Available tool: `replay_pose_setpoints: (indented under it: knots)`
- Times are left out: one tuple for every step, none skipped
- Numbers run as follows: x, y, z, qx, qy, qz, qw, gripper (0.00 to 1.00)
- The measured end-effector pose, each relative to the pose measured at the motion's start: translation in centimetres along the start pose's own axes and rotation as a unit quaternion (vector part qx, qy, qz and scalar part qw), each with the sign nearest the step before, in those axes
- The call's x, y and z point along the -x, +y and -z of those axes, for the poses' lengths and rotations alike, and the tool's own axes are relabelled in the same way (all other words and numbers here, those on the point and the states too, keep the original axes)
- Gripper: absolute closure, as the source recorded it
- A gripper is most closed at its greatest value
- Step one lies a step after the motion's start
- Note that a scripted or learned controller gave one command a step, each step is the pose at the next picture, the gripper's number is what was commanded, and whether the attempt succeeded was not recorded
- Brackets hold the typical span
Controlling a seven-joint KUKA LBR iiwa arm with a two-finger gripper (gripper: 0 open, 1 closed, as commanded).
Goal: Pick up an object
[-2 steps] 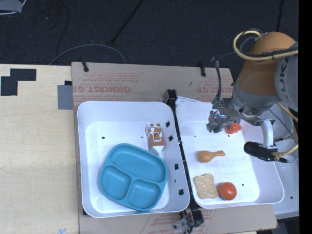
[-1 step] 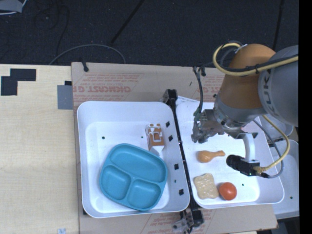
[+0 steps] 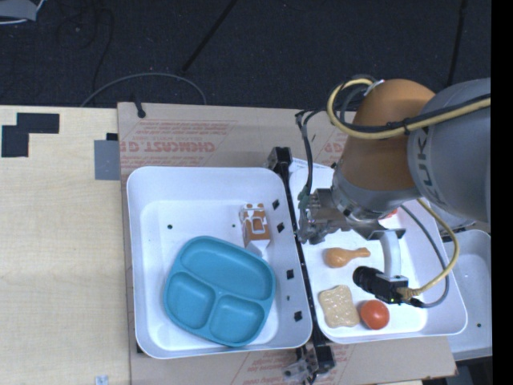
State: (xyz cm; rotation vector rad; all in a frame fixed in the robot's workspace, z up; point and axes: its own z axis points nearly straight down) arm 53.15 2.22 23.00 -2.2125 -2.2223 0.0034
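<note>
Two white bins are seen side by side on a sheet of cardboard (image 3: 200,139), which is laid on the pale bench (image 3: 56,255). The grey arm (image 3: 401,143) is stretched over the right bin (image 3: 429,307), and its gripper (image 3: 317,221) is placed low at about 10 o'clock of that bin, just beside the wall shared by the two bins. Whether the gripper is open or closed cannot be told, because it is seen only as a dark mass from above, and nothing is seen to be held by it.

Three small things are found in the right bin. An orange toy drumstick (image 3: 345,256) is lying near the bin's middle, at about 5 o'clock from the gripper and close to it, though whether the two touch cannot be told. A pale cracker (image 3: 338,305) is lying at 6 o'clock of the drumstick, apart from it. A red ball (image 3: 373,314) is set at 3 o'clock of the cracker – just beside it, perhaps touching.

In the left bin (image 3: 132,215) a blue divided plate (image 3: 218,289) is laid flat, covering the part toward 5 o'clock. A small orange-and-white toy (image 3: 256,223) is placed at 1 o'clock of the plate, at its edge and near the shared wall – the gripper is at 3 o'clock of it, on the other side of the wall.
</note>
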Motion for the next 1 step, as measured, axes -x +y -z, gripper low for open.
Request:
replay_pose_setpoints:
  knots:
    - [-4.07,-3.34,-0.50,-0.001,0.000,0.000,1.0000,1.00]
